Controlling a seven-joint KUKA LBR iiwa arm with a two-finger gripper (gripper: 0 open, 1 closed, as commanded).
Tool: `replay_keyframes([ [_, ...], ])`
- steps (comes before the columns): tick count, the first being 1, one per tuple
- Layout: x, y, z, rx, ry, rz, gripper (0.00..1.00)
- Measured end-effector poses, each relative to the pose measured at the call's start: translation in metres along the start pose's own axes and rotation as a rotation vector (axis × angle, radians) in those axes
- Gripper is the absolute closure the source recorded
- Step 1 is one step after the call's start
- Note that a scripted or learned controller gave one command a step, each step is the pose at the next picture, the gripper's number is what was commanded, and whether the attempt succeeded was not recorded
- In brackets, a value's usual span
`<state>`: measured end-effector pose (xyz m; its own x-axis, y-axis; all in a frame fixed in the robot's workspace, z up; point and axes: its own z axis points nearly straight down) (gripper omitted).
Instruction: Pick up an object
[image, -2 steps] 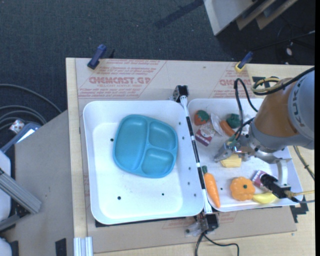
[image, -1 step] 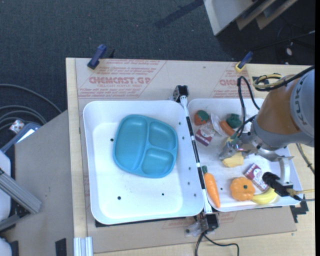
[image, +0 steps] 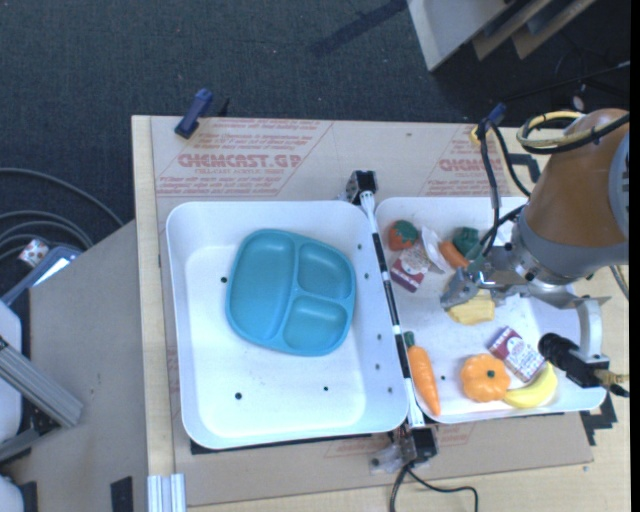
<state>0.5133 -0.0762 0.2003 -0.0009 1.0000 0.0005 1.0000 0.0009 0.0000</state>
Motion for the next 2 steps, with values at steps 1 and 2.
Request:
replay_keyframes([
  [1, 0.046, 0.077, -0.034, -0.002, 0.000, -0.001, 1.00],
  [2, 0.038, 0.023, -0.052, 0.003, 0.000, 0.001, 1.00],
])
